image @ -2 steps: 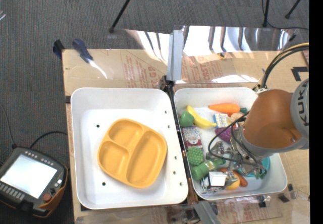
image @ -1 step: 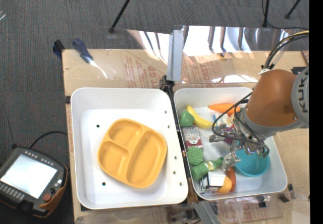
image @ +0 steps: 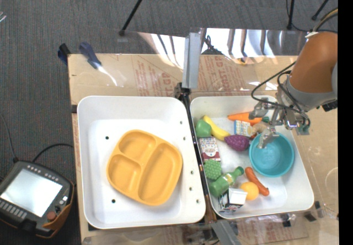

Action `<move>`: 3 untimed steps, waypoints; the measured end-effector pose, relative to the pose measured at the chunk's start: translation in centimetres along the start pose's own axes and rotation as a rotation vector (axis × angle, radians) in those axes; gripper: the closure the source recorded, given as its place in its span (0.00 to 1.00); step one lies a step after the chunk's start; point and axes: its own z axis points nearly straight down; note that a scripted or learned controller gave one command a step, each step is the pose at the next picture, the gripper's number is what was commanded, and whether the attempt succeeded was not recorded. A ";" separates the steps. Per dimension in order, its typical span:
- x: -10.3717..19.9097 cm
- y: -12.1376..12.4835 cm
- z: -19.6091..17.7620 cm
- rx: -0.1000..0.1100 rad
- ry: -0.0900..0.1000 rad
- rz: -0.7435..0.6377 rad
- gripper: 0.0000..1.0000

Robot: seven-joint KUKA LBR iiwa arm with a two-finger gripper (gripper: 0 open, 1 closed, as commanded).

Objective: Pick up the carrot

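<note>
Orange carrot [image: 244,117] lies near the back of the right bin [image: 300,194], pointed end toward the banana [image: 214,127], just behind a small carton [image: 242,128]. Gripper [image: 267,123] hangs over the carrot's thick end and the teal bowl [image: 272,156] rim; fingers appear parted, nothing between them, though glare makes this uncertain. Step in hand: approach, grasp not yet made. Next move calls for descent centred on the carrot with jaws astride it, clear of carton and bowl. Carrot's thick end is hidden behind the gripper.
</note>
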 end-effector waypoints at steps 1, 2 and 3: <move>-1.0 2.4 3.4 0.002 -0.005 0.076 0.00; -1.0 5.9 3.8 -0.001 0.002 0.041 0.00; -0.8 3.7 3.8 0.000 0.001 0.051 0.00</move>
